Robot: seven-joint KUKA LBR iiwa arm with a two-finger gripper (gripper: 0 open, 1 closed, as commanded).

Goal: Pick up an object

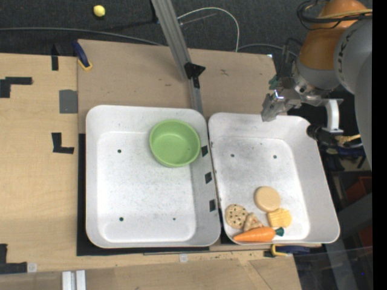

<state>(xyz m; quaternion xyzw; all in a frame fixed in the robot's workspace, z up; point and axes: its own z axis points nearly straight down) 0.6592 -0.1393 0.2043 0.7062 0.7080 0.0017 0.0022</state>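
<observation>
The right bin (302, 162) holds a cluster of toy food at its near edge: a tan round piece (266, 197), a yellow ridged piece (280, 217), a speckled cookie (235, 215), a small pinkish piece (252, 222) and an orange carrot (257, 235). A green bowl (175, 142) sits in the left bin (109, 180) near its far right corner. My gripper (270, 109) hangs over the far rim of the right bin, well away from the food. Nothing is seen between its fingers.
A slanted grey metal post (175, 35) rises behind the bins. A small yellow ball (99, 10) lies on the dark floor at the far left. Cables loop behind the bench. Black tape marks sit on the wooden board at left.
</observation>
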